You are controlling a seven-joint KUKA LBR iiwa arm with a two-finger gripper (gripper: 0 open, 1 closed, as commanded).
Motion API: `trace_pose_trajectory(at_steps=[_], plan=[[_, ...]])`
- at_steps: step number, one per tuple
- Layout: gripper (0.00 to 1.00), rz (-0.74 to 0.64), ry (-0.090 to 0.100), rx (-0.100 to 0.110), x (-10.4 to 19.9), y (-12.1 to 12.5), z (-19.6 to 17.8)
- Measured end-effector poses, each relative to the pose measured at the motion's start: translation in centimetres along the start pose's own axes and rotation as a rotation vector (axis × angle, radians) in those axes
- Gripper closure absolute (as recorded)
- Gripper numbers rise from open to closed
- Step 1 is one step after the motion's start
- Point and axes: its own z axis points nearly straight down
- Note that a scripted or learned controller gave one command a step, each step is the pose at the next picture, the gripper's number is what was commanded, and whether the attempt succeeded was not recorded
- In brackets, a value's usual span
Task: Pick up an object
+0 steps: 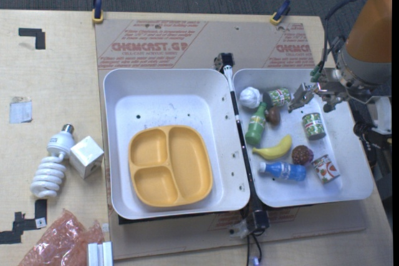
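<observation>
The right bin [349,187] holds several small items: a white ball [250,96], a small green-labelled can [279,96], a green bottle [256,124], a banana [274,148], an upright can [313,126], a dark red ball [302,154], a blue bottle [283,171] and a red-and-white can [325,169]. My gripper [316,98] hangs over the bin's upper right part, just above the upright can. Its fingers are spread open and nothing is between them. The orange-banded arm [374,22] comes in from the right.
A yellow divided plate [169,165] lies in the left bin [124,96]. On the bench to the left are a spiral light bulb [50,165], a white cube [86,156] and a red mesh bag [62,240]. Cables run along the right bin's right rim.
</observation>
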Motion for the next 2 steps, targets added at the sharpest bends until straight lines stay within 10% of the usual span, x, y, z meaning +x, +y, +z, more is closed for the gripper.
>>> trace_pose_trajectory(at_steps=[1,2], plan=[[0.0,0.002,0.0,0.0,-0.6,-0.5,12.6],[0.0,0.003,0.001,0.0,1.2,-7.1,14.2]])
